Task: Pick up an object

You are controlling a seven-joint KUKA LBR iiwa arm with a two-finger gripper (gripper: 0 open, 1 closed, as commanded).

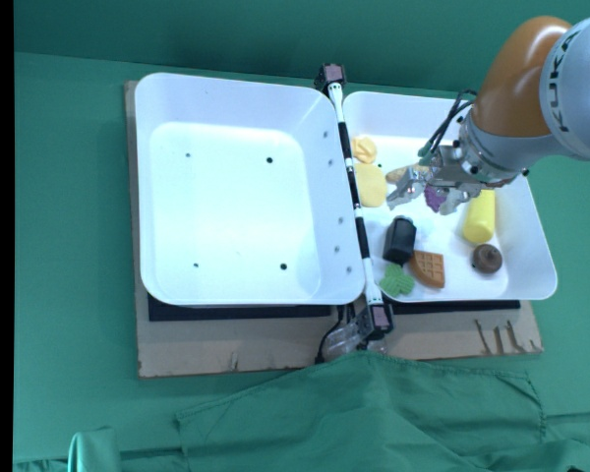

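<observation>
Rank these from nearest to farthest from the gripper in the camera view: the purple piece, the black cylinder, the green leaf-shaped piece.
Measured from the gripper:
1. Purple piece, right at the fingertips.
2. Black cylinder, below it, mid-bin.
3. Green leaf-shaped piece, by the right bin's front edge.

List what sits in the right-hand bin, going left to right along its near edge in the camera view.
Green leaf-shaped piece → black cylinder → orange waffle piece → brown round piece. The yellow cylinder lies just beyond the brown piece, so I leave it unranked.
</observation>
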